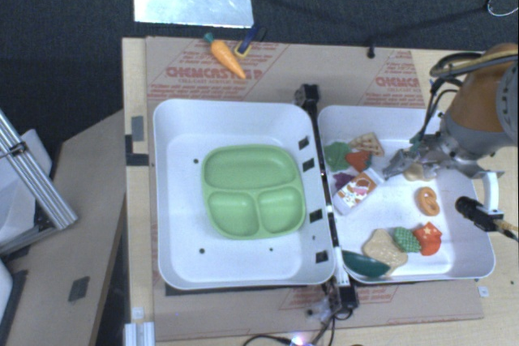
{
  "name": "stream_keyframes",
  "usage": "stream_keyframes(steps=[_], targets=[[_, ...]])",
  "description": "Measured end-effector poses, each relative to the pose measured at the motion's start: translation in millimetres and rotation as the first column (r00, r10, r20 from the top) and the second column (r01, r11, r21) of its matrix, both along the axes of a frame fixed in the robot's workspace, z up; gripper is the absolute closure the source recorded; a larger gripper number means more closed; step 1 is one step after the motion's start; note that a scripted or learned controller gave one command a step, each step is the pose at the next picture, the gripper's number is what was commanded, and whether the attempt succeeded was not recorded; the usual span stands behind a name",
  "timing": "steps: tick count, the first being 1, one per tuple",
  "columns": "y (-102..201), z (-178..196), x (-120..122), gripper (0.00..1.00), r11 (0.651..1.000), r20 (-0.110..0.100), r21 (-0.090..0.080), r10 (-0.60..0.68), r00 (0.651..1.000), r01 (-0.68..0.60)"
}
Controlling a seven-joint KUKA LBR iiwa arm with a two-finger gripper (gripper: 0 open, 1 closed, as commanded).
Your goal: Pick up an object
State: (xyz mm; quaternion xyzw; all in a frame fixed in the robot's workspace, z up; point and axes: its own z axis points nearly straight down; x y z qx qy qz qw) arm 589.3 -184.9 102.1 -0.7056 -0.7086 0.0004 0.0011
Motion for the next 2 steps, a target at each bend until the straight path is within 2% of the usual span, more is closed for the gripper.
stream_keyframes(steps=[1,2], targets=[[-0.5,-15.1,1.9,0.00,1.000,0.006,-0.004,-0.001,1.000,0.001],[-1.8,-2.0,4.4,1.00,1.000,0.016,-0.008,-0.001,1.000,0.001]])
